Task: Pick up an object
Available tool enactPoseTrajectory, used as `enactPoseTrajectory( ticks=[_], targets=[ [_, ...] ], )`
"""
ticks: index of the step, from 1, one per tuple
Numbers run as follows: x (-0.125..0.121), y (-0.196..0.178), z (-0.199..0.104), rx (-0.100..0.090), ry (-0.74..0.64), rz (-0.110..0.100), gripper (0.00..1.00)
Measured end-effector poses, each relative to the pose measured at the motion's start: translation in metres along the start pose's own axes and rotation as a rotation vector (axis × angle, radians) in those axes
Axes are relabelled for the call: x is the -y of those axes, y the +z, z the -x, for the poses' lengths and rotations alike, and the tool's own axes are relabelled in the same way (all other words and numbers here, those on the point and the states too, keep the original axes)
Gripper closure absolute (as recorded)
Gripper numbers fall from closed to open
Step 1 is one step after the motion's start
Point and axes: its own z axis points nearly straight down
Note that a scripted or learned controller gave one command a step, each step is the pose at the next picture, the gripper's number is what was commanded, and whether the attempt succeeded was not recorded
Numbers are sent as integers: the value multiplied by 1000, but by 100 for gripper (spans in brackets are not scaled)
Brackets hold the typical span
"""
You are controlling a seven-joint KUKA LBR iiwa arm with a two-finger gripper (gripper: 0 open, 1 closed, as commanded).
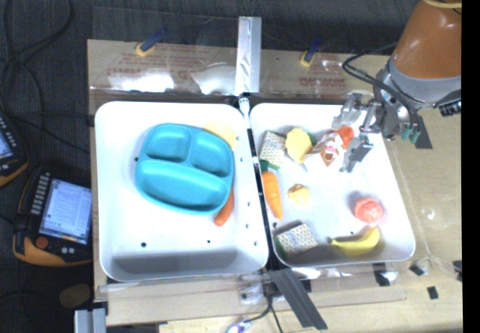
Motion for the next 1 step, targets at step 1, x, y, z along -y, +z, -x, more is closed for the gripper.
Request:
enactPoseTrajectory(
  ticks=[1],
  targets=[
    [-3, 99, 37, -5, 210, 0, 0]
  ],
)
